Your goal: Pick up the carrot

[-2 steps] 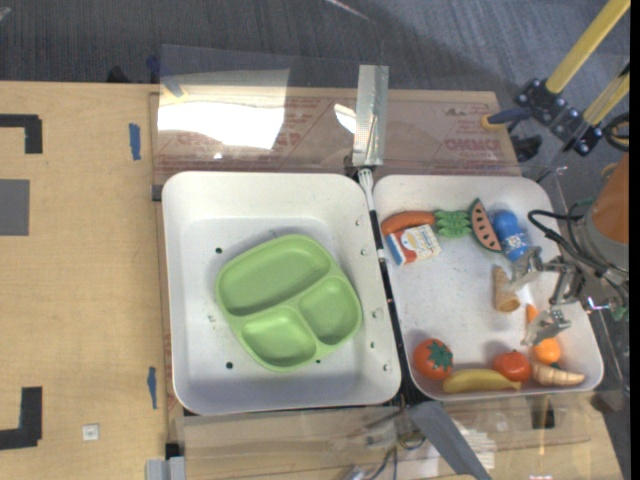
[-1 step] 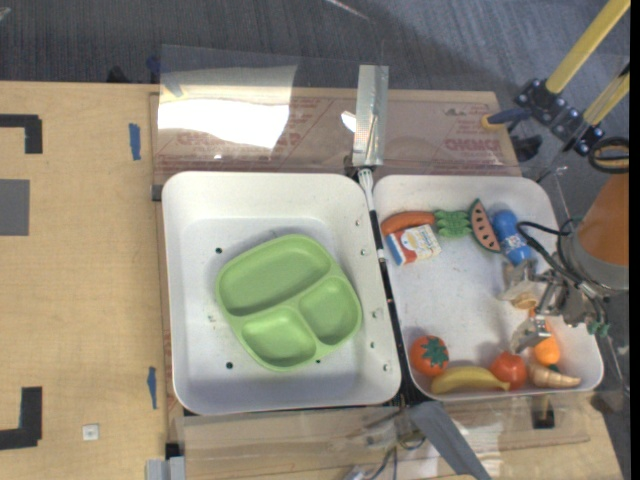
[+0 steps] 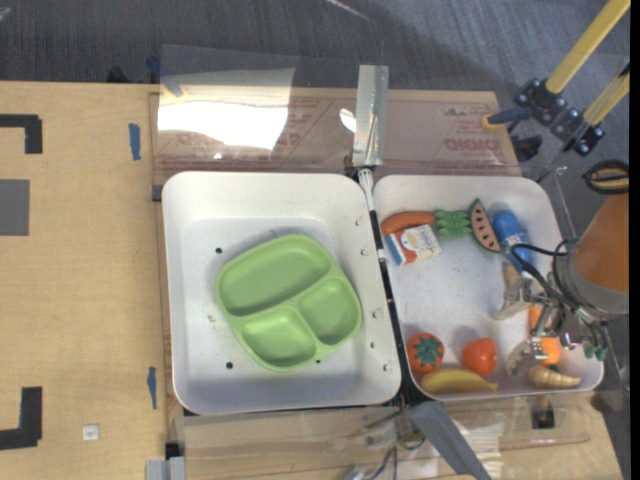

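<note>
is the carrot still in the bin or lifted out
In the bin: the carrot lies flat at the right bin's far left corner, beside the small carton.

floor (image 3: pixel 300 18): dark grey carpet | bench (image 3: pixel 70 268): light wood

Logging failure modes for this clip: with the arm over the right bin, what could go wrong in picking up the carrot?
1. The hand sits near the bin's right side, while the carrot lies at the far-left corner, so it has a long way to go.
2. The carrot touches a small carton and the bin wall; a grasp may catch the carton or hit the wall.
3. Other toys near the hand could be grabbed instead.
</note>
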You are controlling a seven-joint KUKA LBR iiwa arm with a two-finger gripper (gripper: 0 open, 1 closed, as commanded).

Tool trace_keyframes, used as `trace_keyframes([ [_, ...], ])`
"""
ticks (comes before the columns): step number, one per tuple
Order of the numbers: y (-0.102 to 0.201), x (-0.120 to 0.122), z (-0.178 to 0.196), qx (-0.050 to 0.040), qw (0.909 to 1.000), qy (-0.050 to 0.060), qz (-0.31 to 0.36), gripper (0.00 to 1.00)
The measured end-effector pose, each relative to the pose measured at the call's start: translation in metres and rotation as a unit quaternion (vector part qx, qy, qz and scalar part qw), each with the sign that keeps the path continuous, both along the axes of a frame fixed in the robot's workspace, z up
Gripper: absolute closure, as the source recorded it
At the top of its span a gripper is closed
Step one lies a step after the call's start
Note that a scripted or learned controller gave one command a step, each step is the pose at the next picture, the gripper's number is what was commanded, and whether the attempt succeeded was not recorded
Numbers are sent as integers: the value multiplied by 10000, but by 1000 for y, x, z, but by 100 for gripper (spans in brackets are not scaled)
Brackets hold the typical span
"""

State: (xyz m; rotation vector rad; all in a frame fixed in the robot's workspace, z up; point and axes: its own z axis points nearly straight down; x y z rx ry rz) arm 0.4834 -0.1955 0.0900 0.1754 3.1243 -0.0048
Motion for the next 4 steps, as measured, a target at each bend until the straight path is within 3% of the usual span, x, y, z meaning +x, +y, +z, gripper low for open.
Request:
trace_keyframes([
  [1, 0, 5, 13, -18, 10000, -65, 13, 100],
  [2, 37, 46, 1, -9, 9993, -11, 386, 100],
  [3, 38, 46, 0, -4, 9992, -12, 388, 0],
  [4, -10, 11, 0, -8, 9987, 6, 508, 0],
])
